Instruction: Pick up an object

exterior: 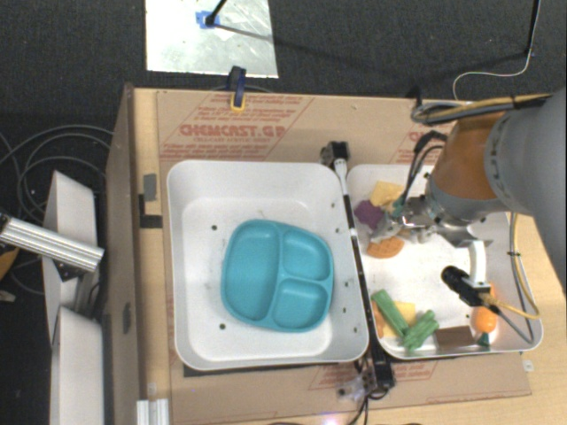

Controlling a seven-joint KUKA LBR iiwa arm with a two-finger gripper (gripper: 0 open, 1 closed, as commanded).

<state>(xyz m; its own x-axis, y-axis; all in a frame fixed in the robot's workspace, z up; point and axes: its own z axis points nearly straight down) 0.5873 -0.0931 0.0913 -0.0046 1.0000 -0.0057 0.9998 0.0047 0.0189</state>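
One claw (397, 222), grip unreadable, near purple toy (365, 212), beside left wall of right bin (423, 268)

glossy plastic blue tray (276, 275), smooth white bins (195, 237), matt cardboard (239, 127)

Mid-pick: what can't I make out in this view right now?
All in the camera view:
1. Gripper: small and blurred against the purple item; whether it grips anything cannot be told.
2. Orange disc: its upper edge lies under the gripper.
3. Right bin: its upper right part is covered by the arm.
4. Brown block: too small to identify.
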